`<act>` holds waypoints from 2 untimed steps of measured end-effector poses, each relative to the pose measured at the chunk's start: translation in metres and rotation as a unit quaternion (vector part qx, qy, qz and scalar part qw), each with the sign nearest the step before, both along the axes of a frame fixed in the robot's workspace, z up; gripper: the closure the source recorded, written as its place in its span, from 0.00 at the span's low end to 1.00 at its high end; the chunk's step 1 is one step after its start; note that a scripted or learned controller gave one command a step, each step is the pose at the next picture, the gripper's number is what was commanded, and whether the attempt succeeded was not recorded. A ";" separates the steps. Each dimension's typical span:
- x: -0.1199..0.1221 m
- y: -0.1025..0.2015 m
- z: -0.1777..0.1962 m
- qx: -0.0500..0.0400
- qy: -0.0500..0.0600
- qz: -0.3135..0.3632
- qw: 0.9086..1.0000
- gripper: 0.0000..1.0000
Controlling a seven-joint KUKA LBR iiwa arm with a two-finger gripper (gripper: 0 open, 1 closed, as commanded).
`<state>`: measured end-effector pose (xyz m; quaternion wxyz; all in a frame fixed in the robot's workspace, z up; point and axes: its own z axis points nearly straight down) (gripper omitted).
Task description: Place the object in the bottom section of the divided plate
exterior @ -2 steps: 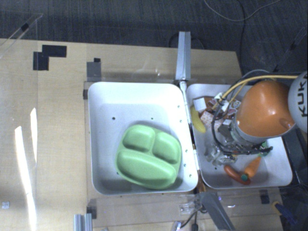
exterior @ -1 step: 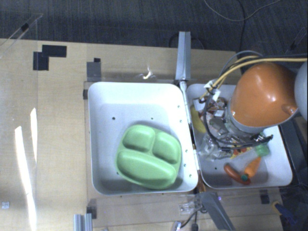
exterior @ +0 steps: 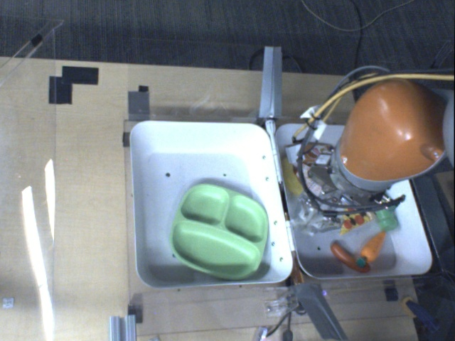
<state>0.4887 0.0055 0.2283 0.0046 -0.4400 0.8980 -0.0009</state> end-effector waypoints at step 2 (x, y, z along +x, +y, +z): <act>0.002 0.002 0.011 0.001 -0.004 0.001 1.000 1.00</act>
